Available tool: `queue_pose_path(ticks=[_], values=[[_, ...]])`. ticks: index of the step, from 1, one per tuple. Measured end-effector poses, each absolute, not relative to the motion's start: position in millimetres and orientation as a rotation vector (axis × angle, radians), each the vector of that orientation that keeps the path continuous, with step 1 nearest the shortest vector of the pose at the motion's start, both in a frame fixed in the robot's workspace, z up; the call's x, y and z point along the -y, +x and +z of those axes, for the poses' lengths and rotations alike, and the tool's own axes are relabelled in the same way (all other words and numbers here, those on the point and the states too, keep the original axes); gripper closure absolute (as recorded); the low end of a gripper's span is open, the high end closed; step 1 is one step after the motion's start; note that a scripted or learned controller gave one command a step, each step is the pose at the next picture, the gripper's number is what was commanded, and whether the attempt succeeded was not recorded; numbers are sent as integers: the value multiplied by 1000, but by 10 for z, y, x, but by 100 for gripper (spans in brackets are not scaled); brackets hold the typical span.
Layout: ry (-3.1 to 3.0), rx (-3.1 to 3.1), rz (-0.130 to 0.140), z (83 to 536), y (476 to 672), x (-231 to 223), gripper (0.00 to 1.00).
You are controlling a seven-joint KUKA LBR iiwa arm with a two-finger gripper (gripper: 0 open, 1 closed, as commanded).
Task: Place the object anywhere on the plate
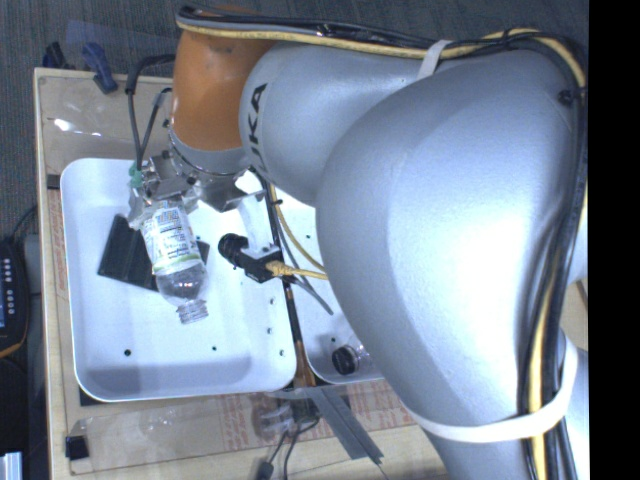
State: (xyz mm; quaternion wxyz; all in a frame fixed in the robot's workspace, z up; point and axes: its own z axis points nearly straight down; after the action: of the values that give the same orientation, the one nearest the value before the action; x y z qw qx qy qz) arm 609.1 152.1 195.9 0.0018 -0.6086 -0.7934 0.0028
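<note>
White rim of the left bin [160, 388] runs along the near edge, and there's bare floor behind it, dotted with small dark holes. Grey arm [440, 248] bulks over everything to the right, covering most of the second bin [335, 376]. Further in, a clear plastic bottle [176, 253] with a white label hangs tilted, cap end lowest, over a black plate [128, 253]. At its upper end sits the gripper [158, 186], and whether it is clamped on the bottle I cannot tell.
</note>
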Motion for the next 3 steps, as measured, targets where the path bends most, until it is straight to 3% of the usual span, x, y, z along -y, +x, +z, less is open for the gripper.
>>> queue_pose_path(ticks=[1, 2, 3], values=[[-1911, 2490, 7, 1965, 6094, -1520, 0], [-2465, 1945, 4, 1974, 6510, -1372, 0], [-2581, 1784, 12, 1053, 6544, -1459, 0]])
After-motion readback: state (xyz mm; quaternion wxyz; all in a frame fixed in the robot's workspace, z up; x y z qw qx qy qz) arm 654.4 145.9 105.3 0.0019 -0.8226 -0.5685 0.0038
